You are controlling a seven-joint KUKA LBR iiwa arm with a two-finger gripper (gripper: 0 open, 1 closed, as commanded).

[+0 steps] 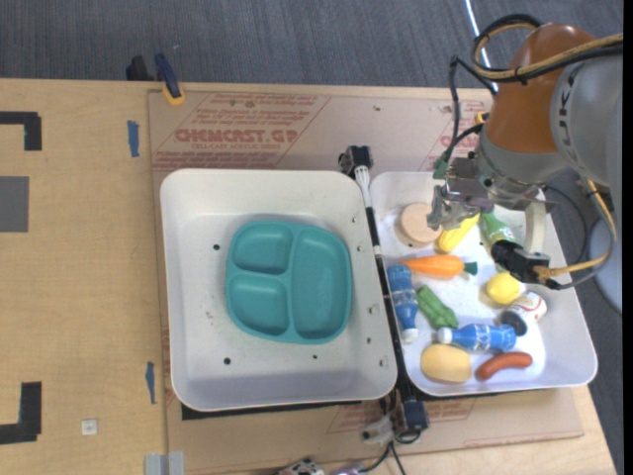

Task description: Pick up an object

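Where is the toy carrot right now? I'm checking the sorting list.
In the camera view the carrot lies in the right bin, near its upper middle, just below the gripper and above the blue bottle.

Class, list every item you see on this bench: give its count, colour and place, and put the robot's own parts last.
Bins: 2, white, side by side on the bench.
Divided plate: 1, teal, left bin.
Carrot: 1, orange, right bin, middle.
Lemon: 1, yellow, right bin.
Bottle: 1, blue, right bin, near front.
Sausage: 1, red, right bin, front.
Potato: 1, tan-yellow, right bin, front.
Disc: 1, beige, right bin, back.
Gripper: 1, grey, over right bin's back.
Arm: 1, grey with orange band, from right.
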